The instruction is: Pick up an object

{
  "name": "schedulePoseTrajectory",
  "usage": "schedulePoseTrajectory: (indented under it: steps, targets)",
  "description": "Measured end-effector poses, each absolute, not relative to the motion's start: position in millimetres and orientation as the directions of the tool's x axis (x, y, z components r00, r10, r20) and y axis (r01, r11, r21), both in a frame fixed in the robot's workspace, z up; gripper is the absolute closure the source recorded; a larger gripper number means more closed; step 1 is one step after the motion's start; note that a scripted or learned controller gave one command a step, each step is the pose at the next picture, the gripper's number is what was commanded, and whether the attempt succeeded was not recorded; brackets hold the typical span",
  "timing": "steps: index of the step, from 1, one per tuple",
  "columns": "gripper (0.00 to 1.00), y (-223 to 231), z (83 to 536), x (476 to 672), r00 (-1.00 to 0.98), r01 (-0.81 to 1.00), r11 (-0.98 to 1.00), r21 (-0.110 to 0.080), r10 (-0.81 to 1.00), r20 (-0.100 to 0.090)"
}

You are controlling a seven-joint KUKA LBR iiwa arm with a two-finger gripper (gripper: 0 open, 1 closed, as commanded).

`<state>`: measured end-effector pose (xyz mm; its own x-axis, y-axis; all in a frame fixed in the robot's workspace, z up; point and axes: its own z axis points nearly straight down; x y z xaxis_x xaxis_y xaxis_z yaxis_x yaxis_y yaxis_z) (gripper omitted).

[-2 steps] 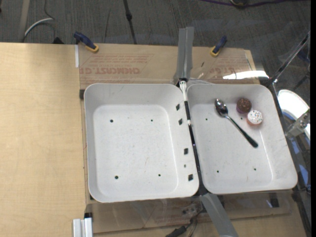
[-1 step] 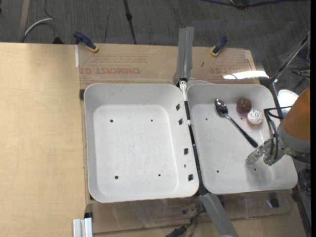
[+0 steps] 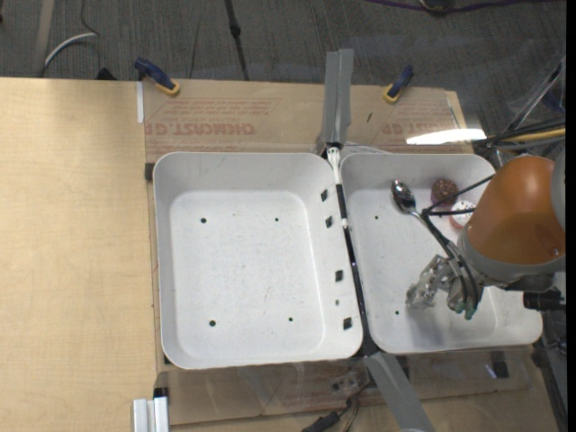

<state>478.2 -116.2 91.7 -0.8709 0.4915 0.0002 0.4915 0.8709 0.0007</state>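
Two shallow white plastic bins sit side by side on a brown cardboard sheet, next to a pale wooden board. The left white bin (image 3: 243, 259) has only small dark dots on its floor. The right white bin (image 3: 396, 331) has a few things in it.

A shiny metal spoon (image 3: 402, 195) lies near the back of the right bin, bowl end up toward the far wall, with its thin dark handle running down toward the arm. Just beside it, closer to the back right corner, is a small round reddish-brown thing (image 3: 445, 189) (too small to tell what it is).

The grey robot arm with the big orange band (image 3: 517, 216) reaches in from the right, over the right bin. Its silver two-finger claw (image 3: 430, 288) hangs low near the middle of that bin's floor. The claw points down and to the left. I cannot tell how the claw is set. It is apart from the spoon bowl.

Two clamps with blue and orange handles (image 3: 157, 76) hold the cardboard at the back.
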Motion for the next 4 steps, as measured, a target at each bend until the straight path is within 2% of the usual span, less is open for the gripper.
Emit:
schedulePoseTrajectory:
  steps: [1,2,3,4]
  targets:
    - [1.00,-219.6,257.2,491.5,-0.888,0.460,0.888,0.000,0.460,-0.005]
    - [1.00,-139.6,105.5,551.9,-0.719,0.695,0.719,0.000,0.695,0.001]
    - [1.00,-149.4,372.3,593.1,-0.673,0.740,0.673,0.001,0.740,-0.004]
    - [1.00,-104.6,167.6,582.8,-0.518,0.855,0.518,-0.002,0.855,0.001]
